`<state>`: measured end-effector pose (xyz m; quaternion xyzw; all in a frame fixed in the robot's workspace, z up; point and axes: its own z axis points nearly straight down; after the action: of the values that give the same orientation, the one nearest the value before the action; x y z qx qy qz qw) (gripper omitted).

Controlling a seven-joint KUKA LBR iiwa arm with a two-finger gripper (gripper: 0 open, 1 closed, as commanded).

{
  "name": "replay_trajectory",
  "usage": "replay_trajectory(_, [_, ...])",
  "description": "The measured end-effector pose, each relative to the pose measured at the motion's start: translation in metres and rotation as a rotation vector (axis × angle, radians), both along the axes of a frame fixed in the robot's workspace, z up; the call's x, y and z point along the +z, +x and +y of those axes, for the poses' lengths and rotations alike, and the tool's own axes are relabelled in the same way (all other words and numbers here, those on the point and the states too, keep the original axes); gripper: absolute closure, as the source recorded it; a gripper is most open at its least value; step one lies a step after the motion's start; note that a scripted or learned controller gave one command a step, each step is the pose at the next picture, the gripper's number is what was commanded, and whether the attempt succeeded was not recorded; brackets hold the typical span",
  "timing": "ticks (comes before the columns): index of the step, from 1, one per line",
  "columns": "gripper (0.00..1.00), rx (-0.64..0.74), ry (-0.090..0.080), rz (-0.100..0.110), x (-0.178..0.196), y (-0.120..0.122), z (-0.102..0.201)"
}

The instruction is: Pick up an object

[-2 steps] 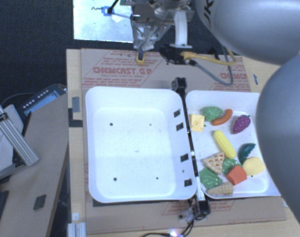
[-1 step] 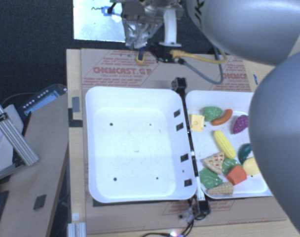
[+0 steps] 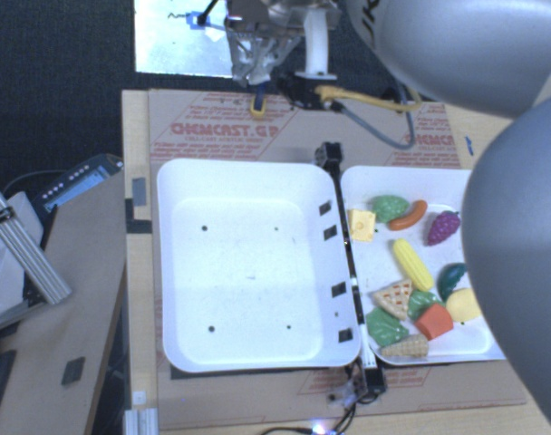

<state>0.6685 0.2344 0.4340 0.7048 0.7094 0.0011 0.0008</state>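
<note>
My gripper hangs high at the back, above the cardboard behind the left bin, far from the toys. The right bin holds several toy foods: a yellow cheese block, a green pepper, a red sausage, purple grapes, a corn cob, a pizza slice, a red cube, a lemon and a waffle cone. The arm's grey body covers the bin's right part.
A black divider with clips runs between the bins. A small yellow piece lies on the cardboard just below the gripper. A yellow cable trails from the wrist. A metal rail lies at the left.
</note>
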Motion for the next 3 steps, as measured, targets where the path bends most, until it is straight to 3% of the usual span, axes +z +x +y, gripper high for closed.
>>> replay_trajectory(3, [1.00, 0.000, 0.000, 0.000, 0.010, 0.000, 0.000])
